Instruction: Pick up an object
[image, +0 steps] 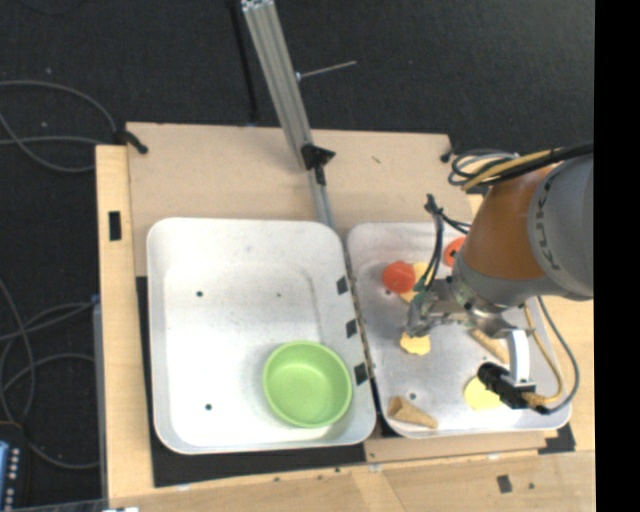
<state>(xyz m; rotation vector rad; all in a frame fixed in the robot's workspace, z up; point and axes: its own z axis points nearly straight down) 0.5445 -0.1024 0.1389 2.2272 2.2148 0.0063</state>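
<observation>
The end effector (418, 322) hangs low in the right bin (375, 300), just above a small yellow piece (415, 345); I cannot tell its state. A green bowl (307, 384) sits in the left bin (190, 300).

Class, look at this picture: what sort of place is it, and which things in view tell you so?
Probably a robotics lab test bench: a robot arm reaches over two white bins, loose cables trail across the dark floor, and a metal mounting pole stands behind.
</observation>
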